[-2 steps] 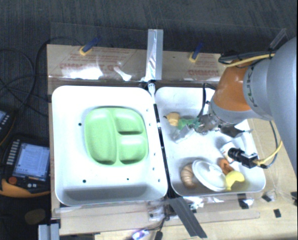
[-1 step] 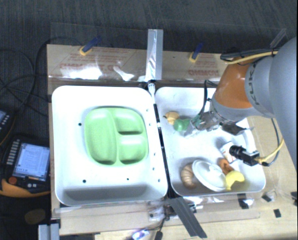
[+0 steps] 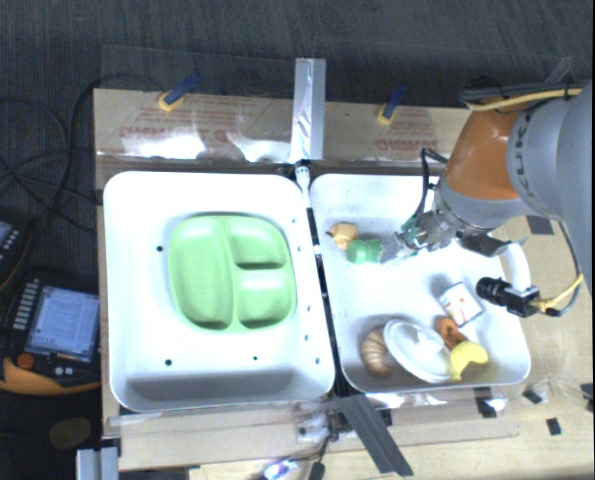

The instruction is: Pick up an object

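Note:
My gripper (image 3: 399, 245) hangs low in the upper part of the right bin (image 3: 497, 373), reaching in from the right below the orange wrist band. Its tip is right beside a small green round object (image 3: 364, 252), at that object's right edge; whether they touch I cannot tell. A small tan object (image 3: 343, 234) lies just up and left of the green one.
The left bin (image 3: 137, 368) holds a green divided plate (image 3: 232, 271). Near the right bin's front lie a brown ridged piece (image 3: 375, 351), a white dish (image 3: 417, 349), an orange piece (image 3: 448, 329), a yellow piece (image 3: 468, 359) and a small white box (image 3: 458, 303).

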Tool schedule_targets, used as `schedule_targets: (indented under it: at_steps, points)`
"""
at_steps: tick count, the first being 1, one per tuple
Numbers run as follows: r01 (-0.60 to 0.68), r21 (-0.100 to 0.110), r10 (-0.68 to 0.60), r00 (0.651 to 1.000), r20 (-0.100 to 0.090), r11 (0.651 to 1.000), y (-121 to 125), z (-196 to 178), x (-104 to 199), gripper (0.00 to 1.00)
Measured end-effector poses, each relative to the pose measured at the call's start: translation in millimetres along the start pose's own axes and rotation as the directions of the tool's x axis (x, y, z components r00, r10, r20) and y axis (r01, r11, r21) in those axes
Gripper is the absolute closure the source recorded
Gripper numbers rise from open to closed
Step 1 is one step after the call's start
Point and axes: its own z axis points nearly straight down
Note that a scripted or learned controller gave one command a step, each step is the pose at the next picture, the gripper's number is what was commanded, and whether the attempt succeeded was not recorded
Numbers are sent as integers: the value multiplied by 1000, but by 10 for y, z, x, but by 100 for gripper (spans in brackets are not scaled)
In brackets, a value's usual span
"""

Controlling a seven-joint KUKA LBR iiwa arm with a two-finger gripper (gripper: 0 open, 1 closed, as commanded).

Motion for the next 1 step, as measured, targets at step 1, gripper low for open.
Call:
schedule_targets:
  at_steps: [1]
  points:
    - [-512, 1, 512, 859, 4, 859, 213, -561, 354, 100]
